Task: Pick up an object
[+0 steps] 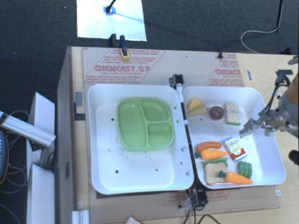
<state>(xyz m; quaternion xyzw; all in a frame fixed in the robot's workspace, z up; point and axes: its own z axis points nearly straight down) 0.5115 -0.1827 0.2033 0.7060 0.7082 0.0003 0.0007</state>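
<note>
Dark carpet all round, with a wooden desk (154,62) in the middle carrying two shallow white bins side by side. Nearest the pincer (246,128), in the right bin (268,171): a small red-and-white carton (234,149), lying flat, long axis running slantwise from upper left to lower right, just below and slightly left of the pincer tip. Further left of the carton, two orange carrots (212,150) lying roughly crosswise; below it, green pieces (245,168), a slice of toast (215,172) and another carrot (238,178). Toward the bin's far side, a yellow sponge-like block (232,114), a dark round piece (216,113) and a pale yellow wedge (195,106). Left bin (105,181) holding a green divided plate (145,124), well apart from everything else. Arm entering from the right edge, pincer reaching leftward over the right bin's right half, above the contents and touching none of them. Nothing gripped; how wide the pincer stands cannot be told. Likely best target by closeness: the carton, needing a short drop down and left.
</note>
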